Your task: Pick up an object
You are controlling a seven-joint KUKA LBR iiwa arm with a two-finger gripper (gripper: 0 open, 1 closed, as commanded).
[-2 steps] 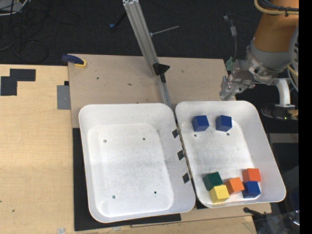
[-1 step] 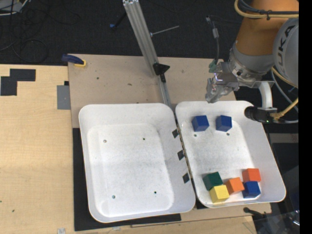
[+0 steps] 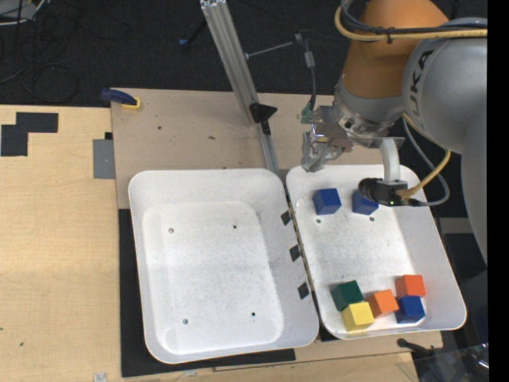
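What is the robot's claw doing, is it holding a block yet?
Gripper: it hangs over the far edge of the right bin, nothing is between its fingers, and open or shut cannot be told.

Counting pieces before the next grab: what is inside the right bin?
Right bin: two blue blocks near the back; green, yellow, orange, red and blue in front. The arm covers the back corner.

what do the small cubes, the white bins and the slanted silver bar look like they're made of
Small coloured cubes, such as the yellow one: probably painted wood or plastic, matte, sharp-edged. Shallow white bins: likely moulded plastic, slightly glossy, with rounded corners and rims. Slanted silver bar: extruded aluminium, judging by its slotted end and metallic sheen.
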